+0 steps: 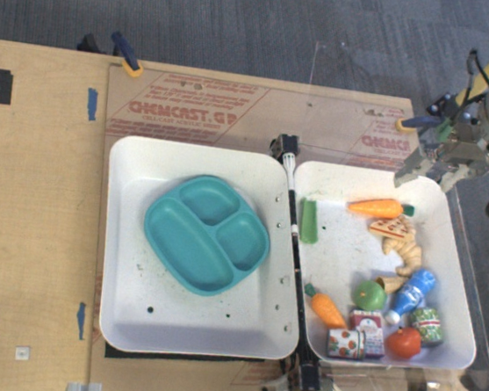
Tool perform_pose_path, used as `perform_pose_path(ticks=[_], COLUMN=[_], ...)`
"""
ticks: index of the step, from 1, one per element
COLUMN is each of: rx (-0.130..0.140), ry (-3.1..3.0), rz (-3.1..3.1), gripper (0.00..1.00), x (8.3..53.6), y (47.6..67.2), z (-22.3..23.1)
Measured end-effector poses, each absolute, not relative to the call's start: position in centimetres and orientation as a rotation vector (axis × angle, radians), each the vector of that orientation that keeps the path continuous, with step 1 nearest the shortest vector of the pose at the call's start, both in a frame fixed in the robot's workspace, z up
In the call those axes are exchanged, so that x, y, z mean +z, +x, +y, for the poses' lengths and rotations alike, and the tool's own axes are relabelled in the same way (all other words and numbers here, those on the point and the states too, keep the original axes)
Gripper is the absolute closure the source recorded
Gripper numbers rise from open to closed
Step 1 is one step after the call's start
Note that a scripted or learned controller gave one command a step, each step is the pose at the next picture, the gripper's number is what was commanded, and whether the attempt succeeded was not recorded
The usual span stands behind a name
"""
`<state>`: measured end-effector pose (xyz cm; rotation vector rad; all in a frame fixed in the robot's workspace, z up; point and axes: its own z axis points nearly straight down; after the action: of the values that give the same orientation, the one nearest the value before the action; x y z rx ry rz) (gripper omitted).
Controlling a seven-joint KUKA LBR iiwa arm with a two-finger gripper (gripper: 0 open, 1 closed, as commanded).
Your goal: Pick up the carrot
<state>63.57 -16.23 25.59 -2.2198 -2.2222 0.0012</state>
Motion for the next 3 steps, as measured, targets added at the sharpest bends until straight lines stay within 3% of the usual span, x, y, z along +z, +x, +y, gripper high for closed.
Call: perform_pose_path(ticks=[1,2,3], rx=[0.007,0.017,-0.011], ry=[-1.962,-1.956,-2.161], rz=[-2.442,-2.451,-2.283], gripper=[0.0,1.0,1.0], x=[9.6,11.6,18.9], y=[65.2,65.4,63.3], z=[-16.3,-16.5,-7.5])
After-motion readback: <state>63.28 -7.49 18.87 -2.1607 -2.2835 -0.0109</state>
